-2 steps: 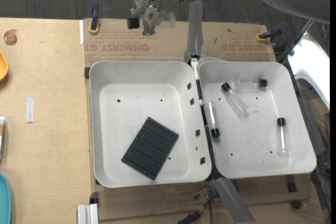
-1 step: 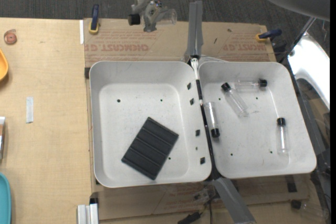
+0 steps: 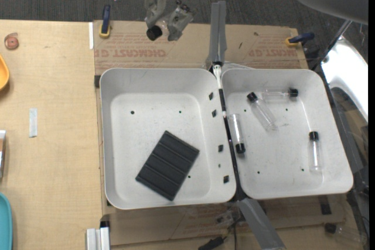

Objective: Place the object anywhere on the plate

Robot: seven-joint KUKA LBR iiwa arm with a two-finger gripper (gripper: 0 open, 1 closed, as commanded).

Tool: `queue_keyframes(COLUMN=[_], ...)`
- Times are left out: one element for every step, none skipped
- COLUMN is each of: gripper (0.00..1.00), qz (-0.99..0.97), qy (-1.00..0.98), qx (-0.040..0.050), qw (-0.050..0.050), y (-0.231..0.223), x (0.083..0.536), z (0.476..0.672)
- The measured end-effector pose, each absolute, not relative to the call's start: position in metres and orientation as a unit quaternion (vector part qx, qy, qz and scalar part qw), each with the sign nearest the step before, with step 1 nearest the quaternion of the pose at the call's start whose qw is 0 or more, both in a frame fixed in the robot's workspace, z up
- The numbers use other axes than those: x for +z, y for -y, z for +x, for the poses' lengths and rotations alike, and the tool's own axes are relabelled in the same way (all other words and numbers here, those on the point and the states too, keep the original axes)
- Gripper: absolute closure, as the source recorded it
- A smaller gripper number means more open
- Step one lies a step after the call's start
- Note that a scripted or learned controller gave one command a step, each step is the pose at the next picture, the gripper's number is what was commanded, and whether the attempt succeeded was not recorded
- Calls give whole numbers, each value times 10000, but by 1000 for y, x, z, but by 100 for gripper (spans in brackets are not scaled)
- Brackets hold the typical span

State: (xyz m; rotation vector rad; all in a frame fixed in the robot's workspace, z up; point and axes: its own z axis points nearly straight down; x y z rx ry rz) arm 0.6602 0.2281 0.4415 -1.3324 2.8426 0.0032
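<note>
A robotics lab: two white bins on a cardboard-covered bench, clamps at its corners.

The gripper hangs above the cardboard behind the left bin, nothing directly beneath it. Below it, that bin's floor lies open, save a black ribbed plate toward the near side. Down and to its right, four clear capped tubes lie scattered across the right bin.
</note>
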Motion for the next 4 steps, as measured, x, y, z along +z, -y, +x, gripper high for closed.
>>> queue_keyframes(gripper=[100, 100, 100, 100], qz=[-4213, -4183, -4156, -4130], qy=[-9069, -9083, -9095, -9107], qx=[20, 32, 42, 54], qw=[33, 56, 78, 99], y=[-227, -225, -224, -223], x=[450, 460, 469, 478], z=[662, 664, 665, 667])
